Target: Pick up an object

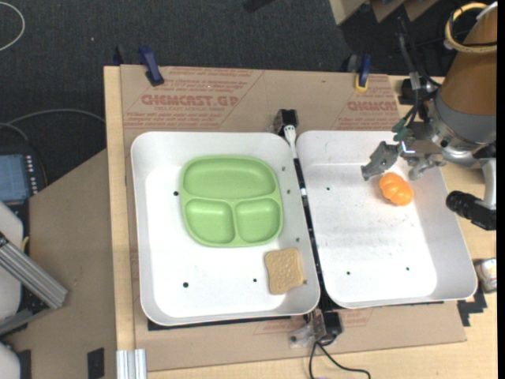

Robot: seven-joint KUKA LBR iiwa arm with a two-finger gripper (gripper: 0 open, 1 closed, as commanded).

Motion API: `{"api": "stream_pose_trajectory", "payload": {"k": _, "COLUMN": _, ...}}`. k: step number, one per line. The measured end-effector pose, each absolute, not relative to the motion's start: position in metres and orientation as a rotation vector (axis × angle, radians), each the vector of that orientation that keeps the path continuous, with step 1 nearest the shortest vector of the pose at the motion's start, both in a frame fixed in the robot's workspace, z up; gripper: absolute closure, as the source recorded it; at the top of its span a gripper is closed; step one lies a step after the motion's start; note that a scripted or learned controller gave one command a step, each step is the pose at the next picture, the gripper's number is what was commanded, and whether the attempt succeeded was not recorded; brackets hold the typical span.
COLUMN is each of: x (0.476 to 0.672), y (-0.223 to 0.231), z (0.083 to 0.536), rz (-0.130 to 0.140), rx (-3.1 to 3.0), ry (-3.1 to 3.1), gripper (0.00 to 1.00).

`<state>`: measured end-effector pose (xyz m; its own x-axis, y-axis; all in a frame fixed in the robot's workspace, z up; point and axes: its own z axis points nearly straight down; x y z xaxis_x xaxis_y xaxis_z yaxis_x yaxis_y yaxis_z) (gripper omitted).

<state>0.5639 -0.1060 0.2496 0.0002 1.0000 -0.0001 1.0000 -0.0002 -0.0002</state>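
Dark carpet surrounds the table [237, 93], whose brown board top carries two shallow white bins side by side. Over in the right bin [379, 267], toward its upper right part, lies a small orange object [395, 189], rounded and lumpy, resting on the bin floor. Just above and around it hangs the gripper [402, 161], its fingers spread, one grey finger [379, 161] reaching down to the left of the orange object and the other just above it; the object sits below the fingertips and not between them. Across the divide, the left bin [154, 235] holds a green divided plate [231, 200] in its middle and a tan cracker-like square [284, 270] near its lower right corner, well apart from the gripper.
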Motion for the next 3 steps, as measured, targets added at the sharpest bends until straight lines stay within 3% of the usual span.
{"api": "stream_pose_trajectory", "payload": {"k": 1, "x": 0.564, "y": -0.065, "z": 0.471, "rz": -0.022, "rx": -2.227, "ry": -2.238, "gripper": 0.0}}
{"api": "stream_pose_trajectory", "payload": {"k": 2, "x": 0.513, "y": -0.132, "z": 0.542, "rz": -0.008, "rx": -2.238, "ry": -2.221, "gripper": 0.0}}
{"api": "stream_pose_trajectory", "payload": {"k": 3, "x": 0.476, "y": -0.187, "z": 0.403, "rz": 0.013, "rx": -2.223, "ry": -2.204, "gripper": 0.0}}
